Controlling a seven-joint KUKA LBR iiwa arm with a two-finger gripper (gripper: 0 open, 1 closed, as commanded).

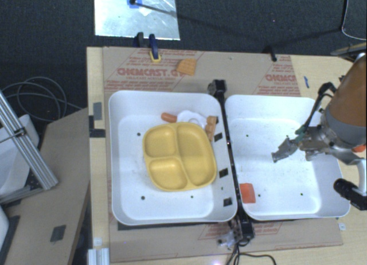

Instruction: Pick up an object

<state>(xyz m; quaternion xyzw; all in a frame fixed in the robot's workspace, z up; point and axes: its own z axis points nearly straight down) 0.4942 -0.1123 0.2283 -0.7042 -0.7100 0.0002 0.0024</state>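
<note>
Grey gripper, fingers' spread impossible to tell, hovers over the right bin, above an orange block.

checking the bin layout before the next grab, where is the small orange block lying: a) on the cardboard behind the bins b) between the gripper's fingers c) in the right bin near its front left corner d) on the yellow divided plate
c: the small orange block lies on the floor of the right bin near its front left corner, apart from the gripper and from the yellow divided plate in the left bin.

Yellow tray (white bins)
</note>
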